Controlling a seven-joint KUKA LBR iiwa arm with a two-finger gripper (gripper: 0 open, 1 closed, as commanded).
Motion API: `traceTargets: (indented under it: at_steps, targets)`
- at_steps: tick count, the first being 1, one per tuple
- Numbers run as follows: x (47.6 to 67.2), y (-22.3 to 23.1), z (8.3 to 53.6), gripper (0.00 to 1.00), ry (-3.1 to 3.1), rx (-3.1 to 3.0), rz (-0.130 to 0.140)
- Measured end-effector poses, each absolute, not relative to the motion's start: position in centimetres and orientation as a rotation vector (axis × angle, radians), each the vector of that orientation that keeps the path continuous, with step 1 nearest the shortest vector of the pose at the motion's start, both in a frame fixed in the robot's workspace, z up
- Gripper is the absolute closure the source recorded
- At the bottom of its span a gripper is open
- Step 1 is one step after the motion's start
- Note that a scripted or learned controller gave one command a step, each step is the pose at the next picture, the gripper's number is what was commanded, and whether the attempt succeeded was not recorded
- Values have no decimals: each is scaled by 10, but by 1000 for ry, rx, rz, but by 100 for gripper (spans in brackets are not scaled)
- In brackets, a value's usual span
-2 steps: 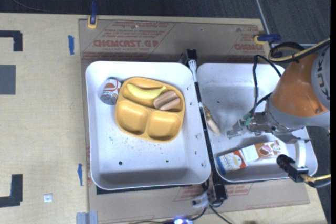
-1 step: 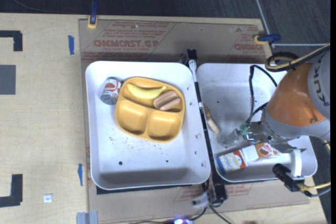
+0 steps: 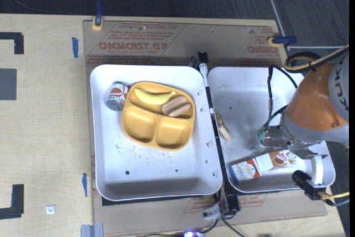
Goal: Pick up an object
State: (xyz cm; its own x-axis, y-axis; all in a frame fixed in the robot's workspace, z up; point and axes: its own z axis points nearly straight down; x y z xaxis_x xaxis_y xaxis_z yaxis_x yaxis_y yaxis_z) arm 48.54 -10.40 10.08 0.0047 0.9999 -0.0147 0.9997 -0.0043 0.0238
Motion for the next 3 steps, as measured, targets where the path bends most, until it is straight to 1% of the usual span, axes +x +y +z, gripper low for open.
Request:
traceTargets:
  at_steps: [1,2,3]
  targets:
    - [480,-20,185,100,2223,2220,2]
    - [480,-91,185,100,2219,2220,0]
    - [488,-43,190,100,2221,2219,2]
